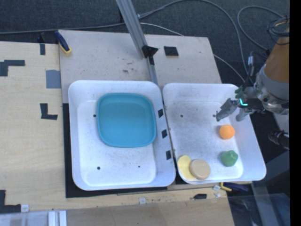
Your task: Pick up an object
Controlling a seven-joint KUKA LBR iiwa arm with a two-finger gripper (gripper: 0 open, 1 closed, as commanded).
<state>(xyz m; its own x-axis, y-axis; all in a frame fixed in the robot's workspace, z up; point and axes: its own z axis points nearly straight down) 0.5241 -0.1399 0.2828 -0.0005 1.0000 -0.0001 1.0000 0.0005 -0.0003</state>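
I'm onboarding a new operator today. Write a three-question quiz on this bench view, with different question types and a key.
1. True or false: the blue plate lies in the right bin.
2. Which object lies nearest the gripper? A) green object B) orange ball C) tan disc
3. Fill in: the tan disc partly covers a ___ object.

Key: 1 false, it lies in the left bin; 2 B; 3 yellow.

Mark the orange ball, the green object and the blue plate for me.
orange ball [227, 132], camera view, centre of its top.
green object [229, 158], camera view, middle of its upper face.
blue plate [126, 119], camera view, centre of its flat well.
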